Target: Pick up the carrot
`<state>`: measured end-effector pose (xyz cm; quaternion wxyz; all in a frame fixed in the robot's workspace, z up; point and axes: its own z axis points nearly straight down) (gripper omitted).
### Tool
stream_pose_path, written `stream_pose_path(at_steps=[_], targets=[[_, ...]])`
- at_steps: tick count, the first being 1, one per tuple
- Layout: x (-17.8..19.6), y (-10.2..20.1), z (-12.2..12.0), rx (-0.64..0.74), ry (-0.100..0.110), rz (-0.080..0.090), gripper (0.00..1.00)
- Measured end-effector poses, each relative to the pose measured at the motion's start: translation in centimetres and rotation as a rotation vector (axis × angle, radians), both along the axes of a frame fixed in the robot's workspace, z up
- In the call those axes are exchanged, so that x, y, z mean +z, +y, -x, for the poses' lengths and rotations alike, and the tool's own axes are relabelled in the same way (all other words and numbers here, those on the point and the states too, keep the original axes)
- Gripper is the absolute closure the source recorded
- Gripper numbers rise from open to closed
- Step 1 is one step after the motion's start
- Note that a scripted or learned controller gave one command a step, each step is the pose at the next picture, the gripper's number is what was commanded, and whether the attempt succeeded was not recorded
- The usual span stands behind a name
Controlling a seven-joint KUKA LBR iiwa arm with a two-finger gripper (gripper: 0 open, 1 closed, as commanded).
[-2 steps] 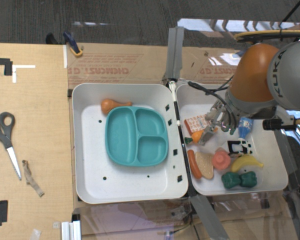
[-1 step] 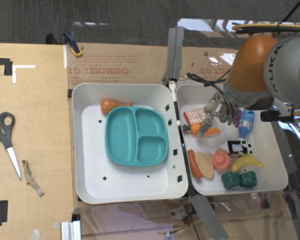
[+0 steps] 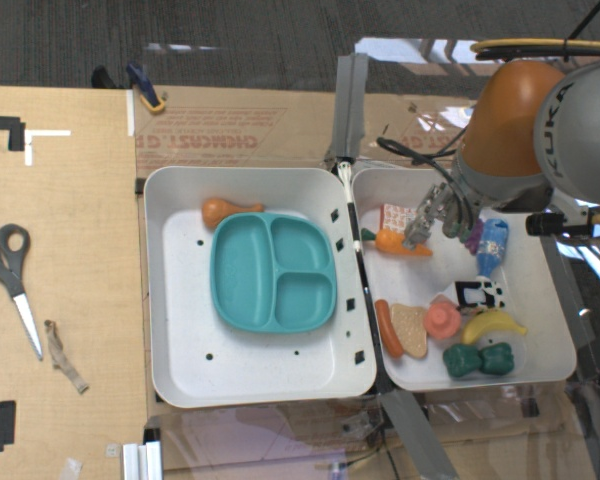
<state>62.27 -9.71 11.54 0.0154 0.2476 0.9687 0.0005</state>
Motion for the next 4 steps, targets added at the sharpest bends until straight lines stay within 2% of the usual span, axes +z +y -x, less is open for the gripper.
stream_pose_path(at_steps=[1, 2, 3, 4], targets=[[7.7, 7.3, 1.0, -0.182, 0.027, -0.009, 1.00], [7.7, 7.3, 1.0, -0.182, 0.027, -0.008, 0.00], [7.6, 3.7, 8.2, -0.407, 0.030, -0.011, 0.00], [-1.1, -0.4, 0.8, -0.519, 0.027, -0.013, 0.00]])
